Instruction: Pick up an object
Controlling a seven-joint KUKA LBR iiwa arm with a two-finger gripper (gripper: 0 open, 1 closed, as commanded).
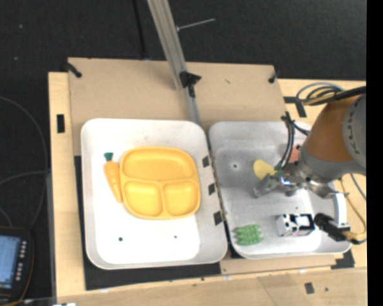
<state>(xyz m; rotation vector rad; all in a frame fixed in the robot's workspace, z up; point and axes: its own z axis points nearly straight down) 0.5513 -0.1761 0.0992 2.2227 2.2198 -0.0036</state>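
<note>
dark floor surrounded the bench (64, 171). in the right bin (242, 142), the end effector (268, 187) hung low, whether apart or together one cannot tell. a yellow piece (263, 168) lay just beside it, the likeliest target; centring over it before closing would help.

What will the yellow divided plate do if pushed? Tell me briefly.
The yellow divided plate lies flat in the left bin, so it would probably slide, not tip. It looks like rigid moulded plastic, likely light. Its low rim may be awkward to pinch.

Tan bench (60, 171), brown board (230, 101), left bin (96, 190), right bin (236, 145) side by side
</note>
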